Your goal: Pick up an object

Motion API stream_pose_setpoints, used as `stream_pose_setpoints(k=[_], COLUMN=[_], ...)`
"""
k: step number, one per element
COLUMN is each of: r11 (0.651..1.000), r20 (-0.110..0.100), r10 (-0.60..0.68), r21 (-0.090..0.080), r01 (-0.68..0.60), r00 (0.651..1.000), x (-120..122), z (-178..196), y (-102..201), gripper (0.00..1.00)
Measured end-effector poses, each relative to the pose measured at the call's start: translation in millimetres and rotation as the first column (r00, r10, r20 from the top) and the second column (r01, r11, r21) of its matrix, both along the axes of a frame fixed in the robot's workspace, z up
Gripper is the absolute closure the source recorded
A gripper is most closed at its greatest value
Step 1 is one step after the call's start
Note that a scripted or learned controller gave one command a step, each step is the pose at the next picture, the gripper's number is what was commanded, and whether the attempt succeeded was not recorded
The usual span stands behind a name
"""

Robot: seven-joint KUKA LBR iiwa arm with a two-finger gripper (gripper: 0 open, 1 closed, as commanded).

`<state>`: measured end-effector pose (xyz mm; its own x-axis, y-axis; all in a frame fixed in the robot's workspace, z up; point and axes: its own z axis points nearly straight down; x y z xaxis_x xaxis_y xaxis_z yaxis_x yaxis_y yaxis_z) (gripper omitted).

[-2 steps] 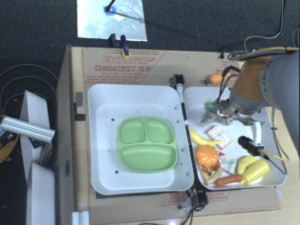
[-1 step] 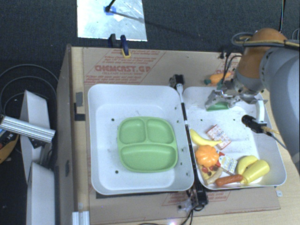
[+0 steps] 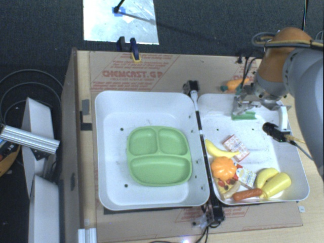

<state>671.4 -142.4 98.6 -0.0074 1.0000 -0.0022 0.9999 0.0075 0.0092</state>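
My gripper point(image 3: 246, 108) hangs over the far end of the right bin point(image 3: 293, 161), under the orange wrist band. A small flat green piece point(image 3: 244, 116) lies right beneath it, touching or nearly touching. Toward the near end of this bin lie a banana point(image 3: 216, 149), an orange pepper-like toy point(image 3: 224, 167), a red and white packet point(image 3: 236, 145), a yellow squash-like toy point(image 3: 273, 181) and a reddish sausage point(image 3: 248, 194). They are all clear of the gripper.
The left bin point(image 3: 109, 135) holds a green divided plate point(image 3: 159, 155). A black clip divider point(image 3: 198, 125) runs between the bins. An orange item point(image 3: 232, 85) sits on the cardboard behind the right bin. The arm's grey body point(image 3: 306, 85) overhangs the right bin's right side.
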Motion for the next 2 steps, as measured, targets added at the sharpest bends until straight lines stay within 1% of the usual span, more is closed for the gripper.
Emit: stream_pose_setpoints(k=[1,2], r11=[1.000,1.000], r20=[0.000,-0.011], r10=[0.004,-0.011], r21=[0.005,0.002], r01=[-0.004,0.011], r00=[1.000,1.000], x=[-43.9,-119.1], z=[92.2,111.9], y=[81.8,42.1], gripper=[1.00,1.00])
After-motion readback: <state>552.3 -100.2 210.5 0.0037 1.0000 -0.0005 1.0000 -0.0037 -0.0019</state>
